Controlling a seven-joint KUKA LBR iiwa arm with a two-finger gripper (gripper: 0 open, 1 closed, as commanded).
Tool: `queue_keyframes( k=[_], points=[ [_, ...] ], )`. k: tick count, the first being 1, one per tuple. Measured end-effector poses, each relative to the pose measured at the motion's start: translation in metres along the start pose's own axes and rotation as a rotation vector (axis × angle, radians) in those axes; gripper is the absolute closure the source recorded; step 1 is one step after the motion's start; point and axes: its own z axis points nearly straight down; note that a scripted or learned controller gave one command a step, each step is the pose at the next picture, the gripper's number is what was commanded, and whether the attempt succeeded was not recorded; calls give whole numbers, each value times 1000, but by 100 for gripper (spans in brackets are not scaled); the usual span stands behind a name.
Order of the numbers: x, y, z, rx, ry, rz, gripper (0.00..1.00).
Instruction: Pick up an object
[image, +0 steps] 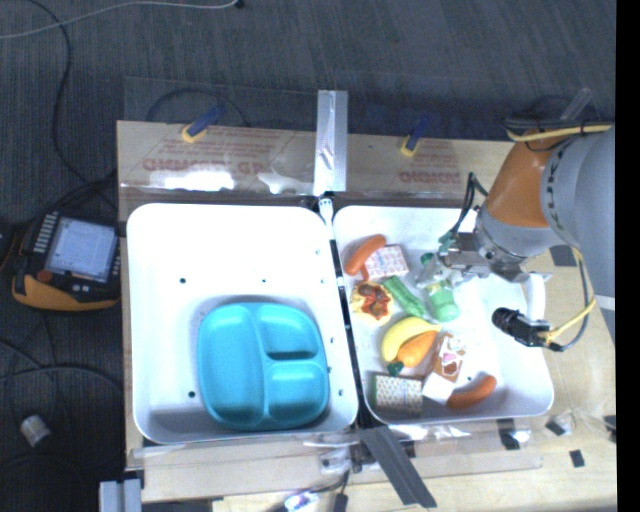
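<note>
Gripper state cannot be determined; hovering over the crowded right bin, it risks snagging neighbouring green bottle.

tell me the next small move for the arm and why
Probably lower the gripper straight down onto the green toy just below it. It hangs over the right bin near that toy, and nothing shows between its fingers yet. Whether they are open is unclear.
</note>
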Motion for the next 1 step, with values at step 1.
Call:
queue_keyframes(
  k=[1],
  points=[
    [24, -8, -119, -1, -6, 148, 100]
  ],
)
